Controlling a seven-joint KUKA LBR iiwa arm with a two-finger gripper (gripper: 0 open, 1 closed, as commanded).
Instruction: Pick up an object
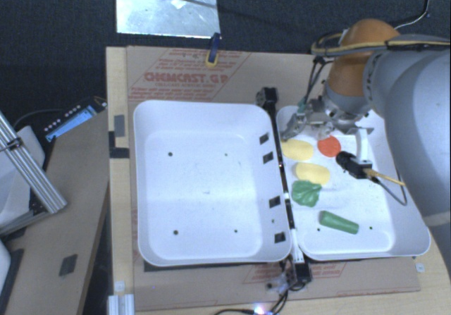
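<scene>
One green cylinder (339, 223), lengthwise left-to-right.

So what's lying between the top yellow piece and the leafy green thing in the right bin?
Another yellow piece lies between the top yellow piece and the leafy green thing, as the camera view shows.

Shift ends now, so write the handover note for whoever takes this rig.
Pincer: at the far end of the right bin, next to the upper yellow piece; no thing seen in its grasp.
Things, all lying in the right bin: lower yellow piece, orange-red piece, leafy green piece, green cylinder.
Done: nothing lifted yet.
Left: grasp one piece and lift it.
</scene>
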